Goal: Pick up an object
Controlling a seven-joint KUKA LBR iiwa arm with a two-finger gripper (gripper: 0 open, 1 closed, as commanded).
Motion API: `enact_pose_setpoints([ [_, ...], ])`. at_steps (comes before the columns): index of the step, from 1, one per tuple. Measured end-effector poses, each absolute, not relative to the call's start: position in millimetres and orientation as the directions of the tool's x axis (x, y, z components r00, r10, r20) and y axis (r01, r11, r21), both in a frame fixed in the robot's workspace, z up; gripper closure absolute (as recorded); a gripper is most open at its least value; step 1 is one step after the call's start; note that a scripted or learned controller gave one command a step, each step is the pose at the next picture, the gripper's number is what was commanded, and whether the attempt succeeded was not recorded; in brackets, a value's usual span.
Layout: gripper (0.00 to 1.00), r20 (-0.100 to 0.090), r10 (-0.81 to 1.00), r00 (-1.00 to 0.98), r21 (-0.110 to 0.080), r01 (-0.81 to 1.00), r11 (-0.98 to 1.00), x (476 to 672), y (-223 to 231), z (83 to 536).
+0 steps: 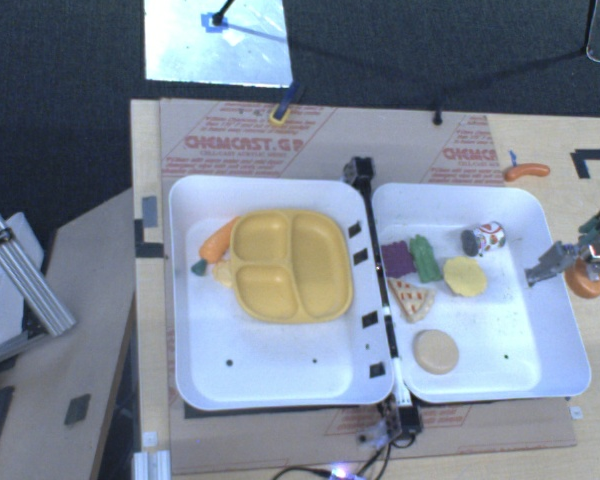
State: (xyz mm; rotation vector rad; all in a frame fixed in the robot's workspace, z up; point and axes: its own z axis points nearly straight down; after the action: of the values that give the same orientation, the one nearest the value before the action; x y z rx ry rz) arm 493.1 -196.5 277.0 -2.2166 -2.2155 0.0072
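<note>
Camera view: red "CHEMCAST GP" print on brown sheet [242, 140] under both bins, upper middle of frame. Gripper [536, 271] at right edge over right bin [540, 363], nothing between fingers; can't tell jaw state. Yellow divided plate [288, 265] in left bin [195, 363], carrot [218, 240] touching plate's left edge. Right bin: purple piece [396, 258], green piece [424, 256], pizza slice [411, 297], yellow disc [465, 276], tan disc [436, 351], small can [483, 237].

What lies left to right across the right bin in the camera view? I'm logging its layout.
Purple block → red-and-cream pizza-slice toy → flat yellow disc → small red-and-white ball → gripper.
</note>
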Motion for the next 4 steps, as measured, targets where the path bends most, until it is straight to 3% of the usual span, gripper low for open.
enact_pose_setpoints([
  [1, 0.0, -0.001, 1.0, -0.003, 0.001, 1.0, 0.003, 495.3, -196, 282],
  [2, 0.0, 0.0, 1.0, -0.001, -0.001, 1.0, 0.001, 489.7, -201, 237],
  [4, 0.0, 0.001, 1.0, -0.002, -0.002, 1.0, 0.002, 499.1, -198, 147],
])
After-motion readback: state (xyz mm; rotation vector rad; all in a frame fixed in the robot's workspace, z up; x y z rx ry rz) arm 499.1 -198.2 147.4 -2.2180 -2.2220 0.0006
